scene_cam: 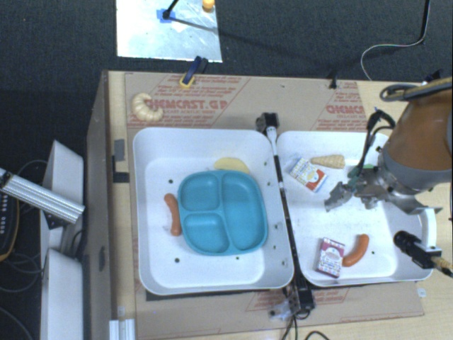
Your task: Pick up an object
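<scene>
1. Floor (56,48): dark carpet-like surface around bench on top & left sides.
2. Bench top (212,103): tan board w/ red printed lettering, partly legible.
3. Shiny metal sheet (168,20) on floor beyond bench, upper centre.
4. Pale shelf-like furniture (60,261) at left edge; silver rail (42,195) lies across it.
5. Black cable (396,37) loops over floor, upper right.
6. Light: even, soft shadows.

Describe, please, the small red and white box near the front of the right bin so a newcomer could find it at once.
Start at the right bin, the one the arm reaches over. Along its front edge lies the small box, flat, with a red border and pale centre. An orange-red sausage lies just right of it; the other box sits farther back.
</scene>
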Controlling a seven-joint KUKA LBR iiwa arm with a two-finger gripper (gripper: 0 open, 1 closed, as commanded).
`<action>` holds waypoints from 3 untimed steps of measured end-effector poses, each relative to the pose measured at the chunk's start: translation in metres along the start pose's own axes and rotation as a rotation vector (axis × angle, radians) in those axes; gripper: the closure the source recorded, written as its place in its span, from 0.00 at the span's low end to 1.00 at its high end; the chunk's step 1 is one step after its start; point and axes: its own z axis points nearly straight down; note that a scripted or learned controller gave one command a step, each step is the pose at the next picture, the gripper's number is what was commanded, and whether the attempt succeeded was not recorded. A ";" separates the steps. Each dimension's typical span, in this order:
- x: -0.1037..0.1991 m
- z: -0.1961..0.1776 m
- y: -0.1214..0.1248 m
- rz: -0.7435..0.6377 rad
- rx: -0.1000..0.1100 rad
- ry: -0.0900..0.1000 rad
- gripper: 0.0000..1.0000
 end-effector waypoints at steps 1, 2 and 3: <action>-0.047 0.054 -0.003 0.003 0.001 -0.001 0.00; -0.012 0.105 0.055 -0.001 0.001 0.001 0.00; -0.004 0.114 0.079 -0.001 -0.001 0.000 0.00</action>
